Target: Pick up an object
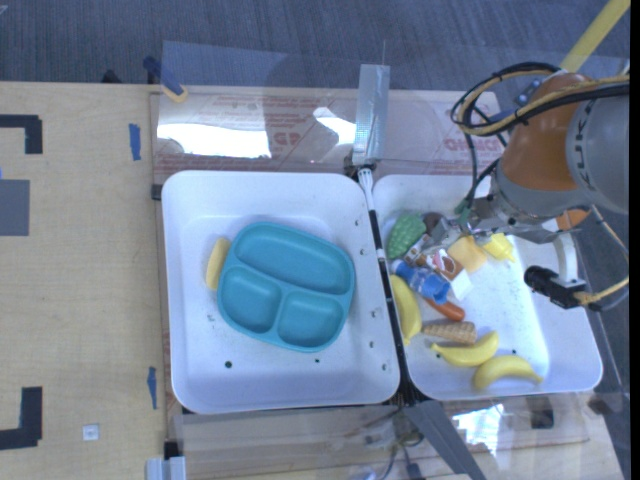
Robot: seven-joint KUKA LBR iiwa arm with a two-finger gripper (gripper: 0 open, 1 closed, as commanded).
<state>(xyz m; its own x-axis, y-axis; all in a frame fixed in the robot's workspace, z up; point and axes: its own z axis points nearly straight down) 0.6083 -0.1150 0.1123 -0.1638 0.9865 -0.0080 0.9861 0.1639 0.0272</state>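
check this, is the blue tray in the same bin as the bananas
No, the blue tray lies in the left bin, while the bananas lie in the right bin.

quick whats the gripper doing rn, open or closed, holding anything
gripper: low over the right bin above the toy pile; open or shut cannot be told, nothing seen held.

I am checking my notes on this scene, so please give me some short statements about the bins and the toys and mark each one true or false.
1. The blue divided tray lies in the left bin. True.
2. A yellow piece lies against the tray's left side. True.
3. The tool is over the left bin. False: it is over the right bin, near the green toy.
4. Two bananas lie at the near end of the right bin. True.
5. The tray holds a carrot. False: its compartments hold nothing; an orange stick-shaped toy lies in the right bin.
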